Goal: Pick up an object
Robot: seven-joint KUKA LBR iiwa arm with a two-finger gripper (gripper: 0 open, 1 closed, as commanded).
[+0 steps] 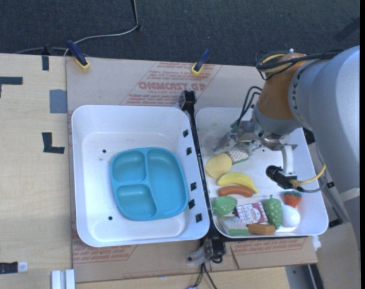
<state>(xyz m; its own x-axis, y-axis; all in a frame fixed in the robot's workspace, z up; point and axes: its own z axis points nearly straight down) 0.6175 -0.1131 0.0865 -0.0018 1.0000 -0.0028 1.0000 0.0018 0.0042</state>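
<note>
My gripper [241,139] is down in the far part of the right bin [317,218], under the grey wrist with its orange band. A small pale speckled object [239,155] lies right at its lower edge, touching or just beneath it. Close by in the same bin are a yellow round piece [218,165], a banana [237,180] and a red-orange sausage [236,191]. The wrist hides how the gripper meets the speckled object.
Along the right bin's near edge lie a green leafy toy [224,205], a red-and-white packet [251,212], a green fruit [272,211], a white egg [290,218], a strawberry [292,198] and a carrot [261,228]. The left bin [86,131] holds a blue divided plate [149,182].
</note>
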